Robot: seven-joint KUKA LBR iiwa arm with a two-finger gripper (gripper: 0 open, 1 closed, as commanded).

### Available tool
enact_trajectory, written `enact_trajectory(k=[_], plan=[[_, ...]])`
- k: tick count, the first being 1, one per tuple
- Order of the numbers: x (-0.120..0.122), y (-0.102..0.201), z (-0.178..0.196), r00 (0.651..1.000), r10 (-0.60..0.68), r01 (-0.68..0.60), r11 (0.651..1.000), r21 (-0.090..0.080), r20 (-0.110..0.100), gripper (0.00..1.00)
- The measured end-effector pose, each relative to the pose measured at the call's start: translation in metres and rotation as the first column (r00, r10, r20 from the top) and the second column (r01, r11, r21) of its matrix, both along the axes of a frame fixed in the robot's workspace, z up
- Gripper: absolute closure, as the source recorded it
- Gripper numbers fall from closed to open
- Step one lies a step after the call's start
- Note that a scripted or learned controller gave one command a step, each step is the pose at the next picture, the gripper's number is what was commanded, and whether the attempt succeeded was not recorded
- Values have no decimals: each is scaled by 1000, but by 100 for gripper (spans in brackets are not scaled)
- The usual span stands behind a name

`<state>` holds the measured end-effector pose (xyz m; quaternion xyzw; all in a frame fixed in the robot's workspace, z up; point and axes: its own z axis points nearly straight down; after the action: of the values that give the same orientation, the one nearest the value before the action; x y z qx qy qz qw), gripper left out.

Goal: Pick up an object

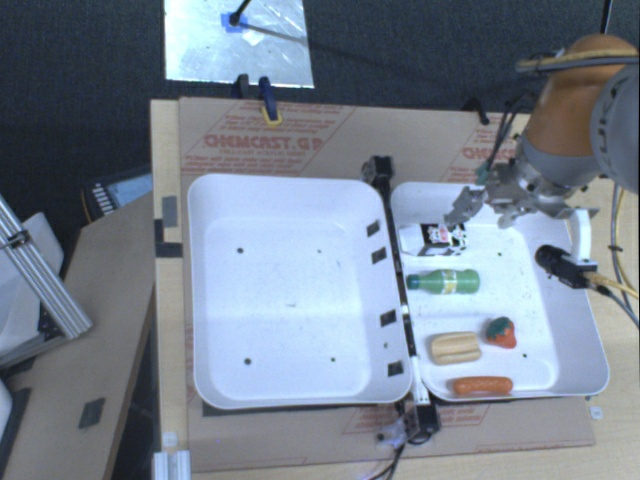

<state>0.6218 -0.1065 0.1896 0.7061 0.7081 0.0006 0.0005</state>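
we see the end effector [462, 215] hovering just above a small black-and-white object [437, 236] at the right white bin's [575, 343] far side; grip state: cannot tell. nothing lifted yet; pick remains.

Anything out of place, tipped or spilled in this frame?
Nothing is spilled or damaged. The green bottle lies on its side in the right bin, near the bun, strawberry and sausage. The hand hovers above a small black-and-white item.
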Motion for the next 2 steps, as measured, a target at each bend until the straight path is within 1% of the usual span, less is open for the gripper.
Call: enact_trajectory(k=[1, 2], plan=[[-70, -25, 41, 1000, -6, 6, 1000, -1, 0, 0], [-140, -55, -37, 1000, -8, 8, 1000, 1, -11, 0]])
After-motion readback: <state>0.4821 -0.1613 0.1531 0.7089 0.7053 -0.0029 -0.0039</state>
